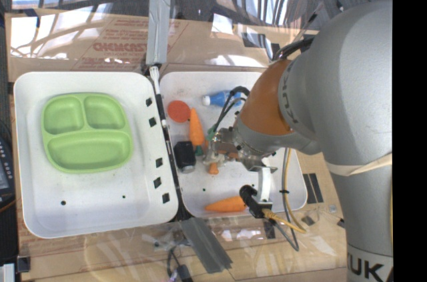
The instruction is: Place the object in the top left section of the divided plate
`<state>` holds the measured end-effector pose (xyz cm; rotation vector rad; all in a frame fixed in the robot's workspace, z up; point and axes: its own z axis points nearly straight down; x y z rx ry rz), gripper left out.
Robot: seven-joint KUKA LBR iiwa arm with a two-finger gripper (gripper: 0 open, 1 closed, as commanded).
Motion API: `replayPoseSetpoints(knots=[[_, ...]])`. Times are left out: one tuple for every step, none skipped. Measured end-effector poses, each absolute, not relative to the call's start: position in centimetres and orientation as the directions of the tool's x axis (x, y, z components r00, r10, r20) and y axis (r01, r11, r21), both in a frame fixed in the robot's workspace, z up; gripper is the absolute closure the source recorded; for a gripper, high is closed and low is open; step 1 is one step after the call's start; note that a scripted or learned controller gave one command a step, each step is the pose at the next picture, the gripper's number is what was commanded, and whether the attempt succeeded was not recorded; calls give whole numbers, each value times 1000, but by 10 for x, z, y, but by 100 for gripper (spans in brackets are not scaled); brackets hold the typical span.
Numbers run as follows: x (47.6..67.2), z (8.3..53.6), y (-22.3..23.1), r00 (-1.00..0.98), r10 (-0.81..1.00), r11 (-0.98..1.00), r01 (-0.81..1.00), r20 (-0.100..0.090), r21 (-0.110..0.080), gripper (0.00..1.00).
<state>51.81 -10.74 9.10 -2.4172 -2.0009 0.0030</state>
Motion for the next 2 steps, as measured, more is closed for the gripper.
replayPoseSetpoints(knots=[[486,192,16,133,991,-133,991,2,-3,100],[487,200,15,128,992,-128,992,1,-7,100]])
